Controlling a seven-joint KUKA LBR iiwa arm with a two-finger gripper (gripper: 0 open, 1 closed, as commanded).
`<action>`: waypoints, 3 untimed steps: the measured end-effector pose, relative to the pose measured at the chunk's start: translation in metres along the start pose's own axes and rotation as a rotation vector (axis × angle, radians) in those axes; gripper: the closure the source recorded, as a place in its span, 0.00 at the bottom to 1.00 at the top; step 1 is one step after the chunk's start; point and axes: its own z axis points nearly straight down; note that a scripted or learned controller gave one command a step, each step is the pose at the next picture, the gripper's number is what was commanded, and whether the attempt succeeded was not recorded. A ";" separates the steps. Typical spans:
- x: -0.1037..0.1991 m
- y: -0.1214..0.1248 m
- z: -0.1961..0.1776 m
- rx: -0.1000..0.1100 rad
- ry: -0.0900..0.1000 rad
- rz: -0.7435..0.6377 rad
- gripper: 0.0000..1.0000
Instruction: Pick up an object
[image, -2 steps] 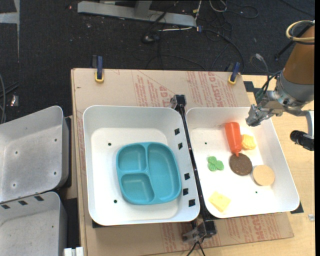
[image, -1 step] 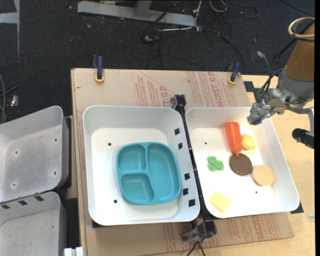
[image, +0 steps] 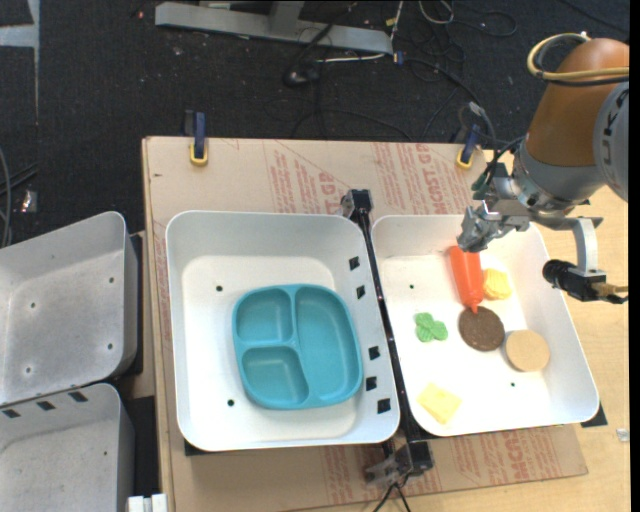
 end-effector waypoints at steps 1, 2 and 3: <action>0.049 -0.008 -0.009 0.000 0.000 0.000 1.00; 0.102 -0.007 -0.017 -0.002 0.001 -0.002 1.00; 0.150 -0.012 -0.004 0.001 0.000 0.000 1.00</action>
